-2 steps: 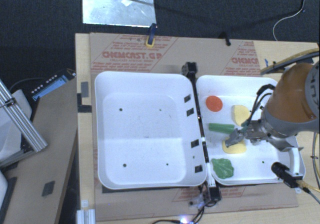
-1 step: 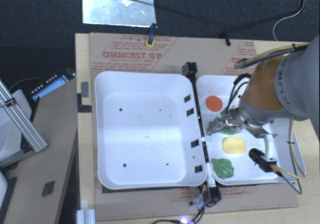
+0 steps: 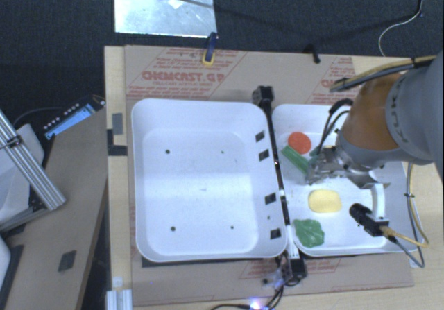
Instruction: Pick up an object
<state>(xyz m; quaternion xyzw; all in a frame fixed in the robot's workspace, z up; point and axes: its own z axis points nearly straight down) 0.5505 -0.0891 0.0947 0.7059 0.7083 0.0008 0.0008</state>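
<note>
Green stick (image 3: 294, 158) runs diagonally, lower end at tool (image 3: 316, 171).

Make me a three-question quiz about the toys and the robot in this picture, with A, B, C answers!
1. Where are the toys?
A. left bin
B. right bin
C. on the floor

2. What colour is the round, flat toy nearest the top of the right bin?
A. red
B. blue
C. white

3. Where are the robot's jaws?
A. over the left bin
B. down in the right bin by the green stick
C. above the silver sheet

Answers:
1 B, the toys lie in the right bin.
2 A, the red disc sits above the yellow lump and green blob.
3 B, the gripper is beside the green stick.
</note>
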